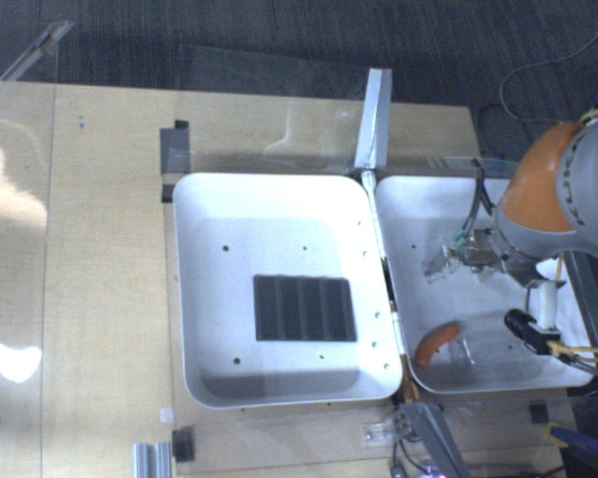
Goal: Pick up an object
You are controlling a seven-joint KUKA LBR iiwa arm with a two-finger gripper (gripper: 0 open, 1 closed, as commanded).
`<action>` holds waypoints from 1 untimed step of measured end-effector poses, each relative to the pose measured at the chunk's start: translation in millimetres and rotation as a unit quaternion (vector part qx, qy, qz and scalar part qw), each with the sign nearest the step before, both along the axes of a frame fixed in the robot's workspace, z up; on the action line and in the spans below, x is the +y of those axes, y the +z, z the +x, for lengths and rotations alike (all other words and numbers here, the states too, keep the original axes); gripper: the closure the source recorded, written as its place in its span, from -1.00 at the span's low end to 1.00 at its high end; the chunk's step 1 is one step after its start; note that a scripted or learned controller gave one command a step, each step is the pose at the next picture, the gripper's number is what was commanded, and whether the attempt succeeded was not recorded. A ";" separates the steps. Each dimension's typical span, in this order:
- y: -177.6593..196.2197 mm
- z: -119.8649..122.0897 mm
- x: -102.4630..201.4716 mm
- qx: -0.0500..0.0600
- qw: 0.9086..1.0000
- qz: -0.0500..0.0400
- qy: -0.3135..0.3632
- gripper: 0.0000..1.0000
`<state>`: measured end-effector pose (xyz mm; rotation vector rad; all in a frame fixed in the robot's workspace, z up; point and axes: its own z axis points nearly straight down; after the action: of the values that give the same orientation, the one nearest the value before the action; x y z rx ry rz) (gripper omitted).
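camera view — pale wooden bench (80, 366), dark floor (229, 8) beyond

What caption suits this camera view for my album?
Robot hand over right bin, near an orange sausage-shaped object; black ribbed panel lies in left bin.

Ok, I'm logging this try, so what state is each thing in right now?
Dark ribbed block: lying flat in the left bin, untouched.
Orange sausage: lying in the right bin, near its lower left corner in the view, not gripped.
Claw: over the right bin, apart from the orange sausage.
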<state>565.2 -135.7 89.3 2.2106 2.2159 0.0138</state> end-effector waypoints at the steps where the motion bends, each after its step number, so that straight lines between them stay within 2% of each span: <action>1: -2.8 98.0 20.6 0.004 0.999 0.001 -0.036 -1.00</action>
<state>663.1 -115.1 86.6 2.2935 2.1384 0.0062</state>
